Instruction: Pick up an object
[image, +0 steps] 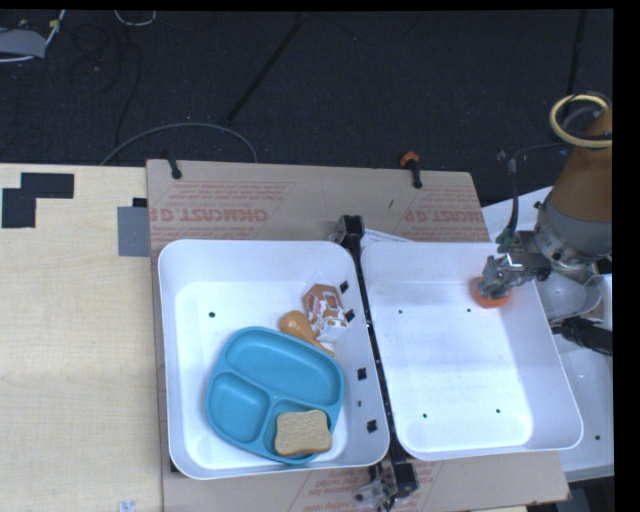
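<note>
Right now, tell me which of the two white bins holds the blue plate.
The left bin: the blue divided plate lies there; the right bin has the gripper over it.

Two shallow white bins sit side by side, the left bin (185, 400) and the right bin (540, 420); one gripper (500, 276) hangs over the right one. The left bin holds one blue divided plate (255, 385), one slice of bread (302, 433), one tan pear-shaped piece (297, 325) and one clear-wrapped brown item (324, 303); the right holds one small orange object (489, 294).

Cardboard sheet (300, 205) under two bins; black cables (180, 130) on dark floor behind.
</note>
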